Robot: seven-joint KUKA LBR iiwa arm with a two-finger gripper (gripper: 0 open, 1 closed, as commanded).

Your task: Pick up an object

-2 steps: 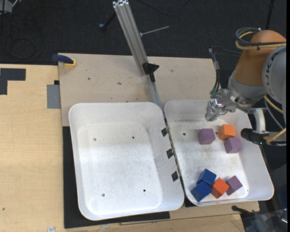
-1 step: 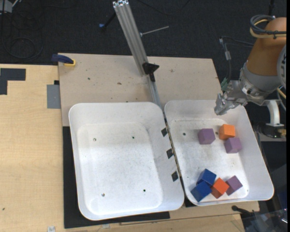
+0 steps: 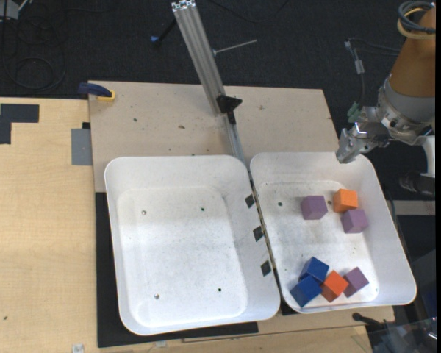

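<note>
**Blocks all sitting in the bin, nothing picked yet**

Blocks (image 3: 331, 245) are all in the right bin (image 3: 397, 274): purple and orange ones up top, a blue, orange and purple clump at the near edge. The gripper (image 3: 349, 149) hovers over the bin's far rim; can't tell how its fingers sit. Whole pick looks left to do. Left bin (image 3: 125, 175) just has specks. Plywood bench (image 3: 162, 120), cables on the dark floor behind.

left bin (image 3: 125, 175) | aluminium bar (image 3: 202, 54) leaning over bench | blue clamp (image 3: 95, 90) at bench corner

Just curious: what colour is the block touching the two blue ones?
Orange block, seen in the camera view.
</note>
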